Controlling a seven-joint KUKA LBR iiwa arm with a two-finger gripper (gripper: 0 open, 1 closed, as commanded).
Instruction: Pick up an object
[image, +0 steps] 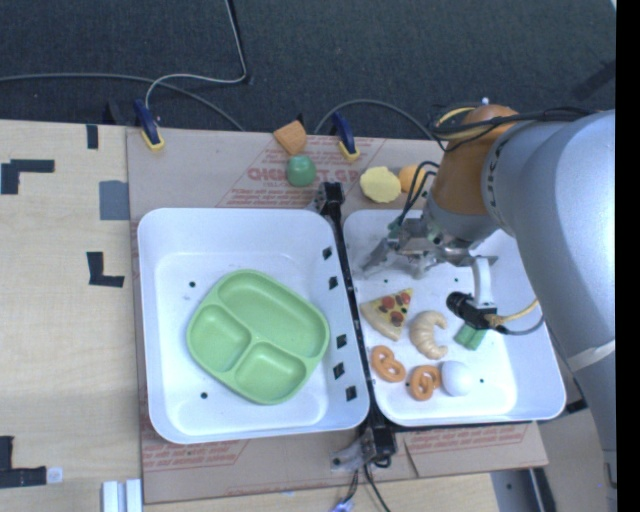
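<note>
You're looking at a robotics lab: a grey arm (560, 200) is reaching over a wooden table (60, 330), two white bins (160, 300) are sitting on cardboard (250, 180) held by clamps (150, 128), cables (200, 80) are trailing, toy food (390, 312) is lying around.

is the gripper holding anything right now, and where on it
Nothing is held. The gripper hangs open over bare floor of the right bin, above the pizza slice, with nothing between its fingers.
</note>
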